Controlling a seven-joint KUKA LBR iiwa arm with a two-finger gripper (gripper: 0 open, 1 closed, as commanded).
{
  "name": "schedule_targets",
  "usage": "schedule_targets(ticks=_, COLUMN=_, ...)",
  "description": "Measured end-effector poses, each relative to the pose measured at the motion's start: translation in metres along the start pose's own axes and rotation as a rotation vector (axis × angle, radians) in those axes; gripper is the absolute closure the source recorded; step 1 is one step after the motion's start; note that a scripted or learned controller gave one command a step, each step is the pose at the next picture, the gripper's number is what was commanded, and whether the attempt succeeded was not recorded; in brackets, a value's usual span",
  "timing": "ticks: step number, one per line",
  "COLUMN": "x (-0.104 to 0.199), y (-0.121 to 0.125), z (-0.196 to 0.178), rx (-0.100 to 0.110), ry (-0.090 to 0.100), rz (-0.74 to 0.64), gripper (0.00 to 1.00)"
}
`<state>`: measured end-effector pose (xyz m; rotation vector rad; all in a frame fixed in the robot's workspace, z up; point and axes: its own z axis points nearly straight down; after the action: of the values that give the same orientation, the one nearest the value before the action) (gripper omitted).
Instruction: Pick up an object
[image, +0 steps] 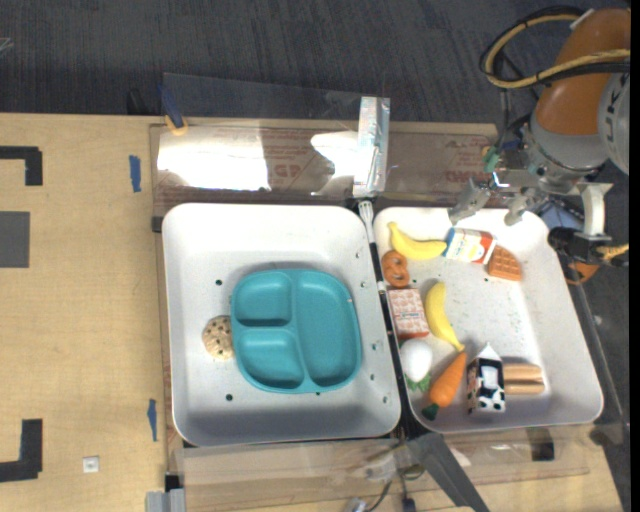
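Note:
My gripper (492, 208) hangs over the far edge of the right bin (560, 320), open, with nothing between its fingers. Just below it lie a small white and orange carton (468, 245) and a waffle piece (505, 265). A banana (413, 243) and a brown pretzel (395, 268) sit at the bin's far left. Further forward are a pink wafer pack (407, 312), a second banana (440, 315), a white egg (417, 360), a carrot (448, 380), a cow-patterned carton (487, 386) and a bread roll (523, 378).
The left bin (190, 250) holds a teal divided plate (297, 328) and a cookie (218, 337) by its left side. A clear plastic sheet (270, 150) stands behind the bins. Yellow cables (520, 50) loop above the arm at top right.

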<state>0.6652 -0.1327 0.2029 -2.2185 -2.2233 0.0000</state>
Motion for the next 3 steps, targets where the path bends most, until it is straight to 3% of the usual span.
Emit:
schedule_targets(ticks=1, x=0.035, y=0.006, z=0.091, rx=-0.018, ry=-0.003, rz=-0.048, gripper=0.00)
schedule_targets(ticks=2, x=0.017, y=-0.036, z=0.117, rx=-0.002, ry=-0.001, rz=-0.222, gripper=0.00)
schedule_targets(ticks=3, x=0.026, y=-0.128, z=0.116, rx=-0.005, ry=-0.001, rz=0.001, gripper=0.00)
